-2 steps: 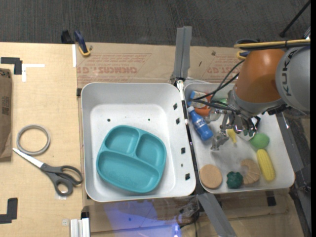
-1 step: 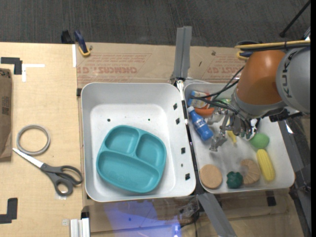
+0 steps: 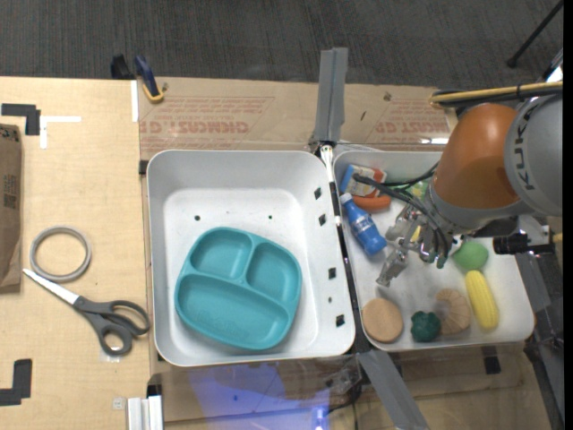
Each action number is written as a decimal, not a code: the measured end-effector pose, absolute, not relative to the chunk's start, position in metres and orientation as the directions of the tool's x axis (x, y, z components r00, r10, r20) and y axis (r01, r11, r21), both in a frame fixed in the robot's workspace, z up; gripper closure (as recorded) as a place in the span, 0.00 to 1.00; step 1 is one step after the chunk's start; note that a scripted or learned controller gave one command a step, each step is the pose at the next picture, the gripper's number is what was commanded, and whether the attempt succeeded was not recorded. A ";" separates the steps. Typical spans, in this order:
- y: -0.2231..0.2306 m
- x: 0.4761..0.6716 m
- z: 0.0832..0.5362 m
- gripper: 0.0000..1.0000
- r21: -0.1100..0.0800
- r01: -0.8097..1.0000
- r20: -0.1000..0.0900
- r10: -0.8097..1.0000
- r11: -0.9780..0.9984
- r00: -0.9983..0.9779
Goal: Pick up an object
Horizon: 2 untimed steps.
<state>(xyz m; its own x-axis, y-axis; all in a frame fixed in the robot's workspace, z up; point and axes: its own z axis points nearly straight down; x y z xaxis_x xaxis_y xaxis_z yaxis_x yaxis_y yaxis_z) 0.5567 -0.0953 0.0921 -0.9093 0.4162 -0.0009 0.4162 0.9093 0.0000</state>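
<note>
Objects not yet picked: blue bottle (image 3: 365, 227) near right bin's (image 3: 515, 330) left wall, corn (image 3: 483, 299), broccoli (image 3: 427, 326), round wooden disc (image 3: 383, 320) along its front edge. Gripper (image 3: 394, 267) hangs mid-bin over bare floor, nothing between its fingers; spread unclear. Grasp remains.

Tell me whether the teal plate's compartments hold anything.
Empty. The teal plate lies flat in the left bin, and all three compartments show bare teal.
</note>
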 end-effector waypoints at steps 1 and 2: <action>-0.092 0.576 0.096 0.00 0.001 0.640 -0.003 0.640 0.768 -0.768; -0.096 0.603 0.092 0.00 0.000 0.797 -0.003 0.797 0.604 -0.604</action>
<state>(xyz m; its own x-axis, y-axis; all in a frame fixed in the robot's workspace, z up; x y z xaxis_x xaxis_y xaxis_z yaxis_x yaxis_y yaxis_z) 0.6025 -0.0957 0.0922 -0.6040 0.7970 -0.0026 0.7970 0.6040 0.0004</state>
